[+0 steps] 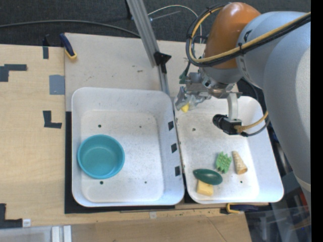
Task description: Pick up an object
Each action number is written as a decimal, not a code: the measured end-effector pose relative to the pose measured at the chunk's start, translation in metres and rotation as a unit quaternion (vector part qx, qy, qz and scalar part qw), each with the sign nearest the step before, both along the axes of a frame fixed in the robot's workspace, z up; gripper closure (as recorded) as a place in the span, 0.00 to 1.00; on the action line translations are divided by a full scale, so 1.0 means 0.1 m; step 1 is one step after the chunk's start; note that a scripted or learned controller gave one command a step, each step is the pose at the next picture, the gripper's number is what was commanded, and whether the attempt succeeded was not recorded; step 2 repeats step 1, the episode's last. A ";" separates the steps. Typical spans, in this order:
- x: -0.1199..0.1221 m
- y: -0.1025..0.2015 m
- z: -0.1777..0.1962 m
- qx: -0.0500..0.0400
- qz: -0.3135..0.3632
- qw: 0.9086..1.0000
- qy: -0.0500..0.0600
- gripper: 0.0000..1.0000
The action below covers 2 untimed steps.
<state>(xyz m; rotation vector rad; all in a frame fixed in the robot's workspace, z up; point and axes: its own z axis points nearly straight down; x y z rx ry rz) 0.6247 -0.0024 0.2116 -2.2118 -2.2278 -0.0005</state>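
1 fixed overhead camera, slanted down, both bins [126, 97], arm [272, 49] from right

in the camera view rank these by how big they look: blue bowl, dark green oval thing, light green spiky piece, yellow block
1. blue bowl, by far the largest
2. dark green oval piece
3. light green spiky piece and yellow block: these look about alike, so I would not rank one over the other

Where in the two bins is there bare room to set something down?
The left bin is bare apart from the teal bowl at its near-left. In the right bin, the middle floor is free. Crowded: the near edge, with the green oval piece, yellow block, green toy and cone, and the far-left corner under the pincer.
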 end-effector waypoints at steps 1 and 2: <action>0.00 0.56 -0.07 0.000 0.000 1.000 0.000 1.00; 0.00 0.56 -0.07 0.000 0.000 1.000 0.000 1.00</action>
